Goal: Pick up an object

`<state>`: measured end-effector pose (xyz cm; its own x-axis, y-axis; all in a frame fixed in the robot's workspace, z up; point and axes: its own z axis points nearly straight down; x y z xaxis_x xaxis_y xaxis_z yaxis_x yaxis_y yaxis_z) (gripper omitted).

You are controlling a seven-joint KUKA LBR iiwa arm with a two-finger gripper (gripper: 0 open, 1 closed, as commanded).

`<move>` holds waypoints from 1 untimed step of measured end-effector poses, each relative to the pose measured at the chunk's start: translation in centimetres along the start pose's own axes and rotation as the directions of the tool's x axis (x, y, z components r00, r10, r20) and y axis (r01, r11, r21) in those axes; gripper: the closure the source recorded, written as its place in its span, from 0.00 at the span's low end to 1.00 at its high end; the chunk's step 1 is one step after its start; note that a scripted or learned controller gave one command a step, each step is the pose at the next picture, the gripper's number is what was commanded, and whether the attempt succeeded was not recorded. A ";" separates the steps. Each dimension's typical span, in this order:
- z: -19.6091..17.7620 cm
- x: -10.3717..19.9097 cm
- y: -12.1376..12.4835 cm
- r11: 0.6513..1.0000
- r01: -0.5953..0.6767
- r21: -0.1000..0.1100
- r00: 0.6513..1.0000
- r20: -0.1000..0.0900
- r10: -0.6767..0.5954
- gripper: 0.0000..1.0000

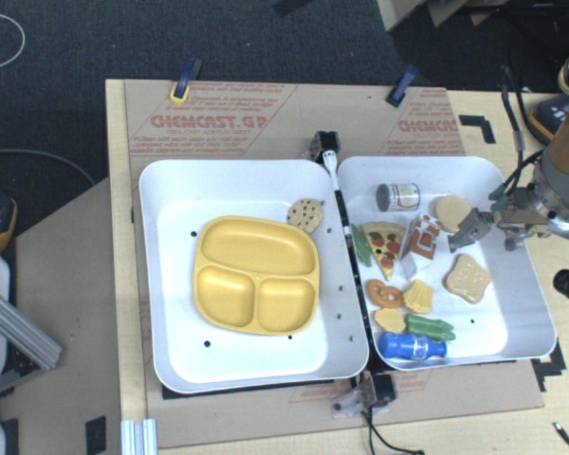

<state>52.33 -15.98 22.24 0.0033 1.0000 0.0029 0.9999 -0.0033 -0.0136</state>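
Observation:
My gripper [490,237] hangs over the right side of the right bin [531,303], with the arm reaching in from the right edge. Its two dark fingers [467,231] stand open with nothing between them. Just below them lies a tan toast slice [468,278]. A round beige biscuit [449,209] and a brown-and-white wafer block [424,238] lie to the left of the fingers. Further left are a pizza slice [386,245], a small can [398,196] and a green bean pod [360,244].
Near the right bin's front lie a donut [386,296], cheese pieces [418,298], a green vegetable [430,327] and a blue bottle [412,348]. The left bin [161,254] holds a yellow divided plate [257,274] and a chocolate-chip cookie [305,213].

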 end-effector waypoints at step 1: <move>-0.7 0.0 0.3 1.000 0.003 -0.014 1.000 0.003 -0.003 0.00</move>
<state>52.61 -15.95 22.93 -0.0001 1.0000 0.0000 1.0000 0.0001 0.0000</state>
